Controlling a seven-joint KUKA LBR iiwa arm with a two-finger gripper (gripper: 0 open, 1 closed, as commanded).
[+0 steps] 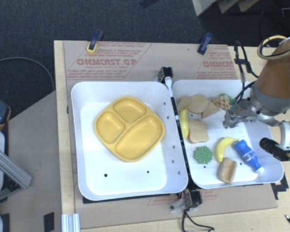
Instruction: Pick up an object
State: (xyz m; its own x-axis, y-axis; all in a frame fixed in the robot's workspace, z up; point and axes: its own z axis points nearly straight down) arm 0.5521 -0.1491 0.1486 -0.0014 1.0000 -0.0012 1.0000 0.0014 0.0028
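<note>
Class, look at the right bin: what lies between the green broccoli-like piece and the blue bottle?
In the camera view, a small yellow banana lies between the green piece and the blue bottle, close beside the bottle's upper end.

High fixed view, slanting down, both bins (82,129)

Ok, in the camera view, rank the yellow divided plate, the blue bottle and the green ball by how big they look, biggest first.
1. yellow divided plate, by far the largest
2. blue bottle
3. green ball, a bit smaller than the bottle
</note>
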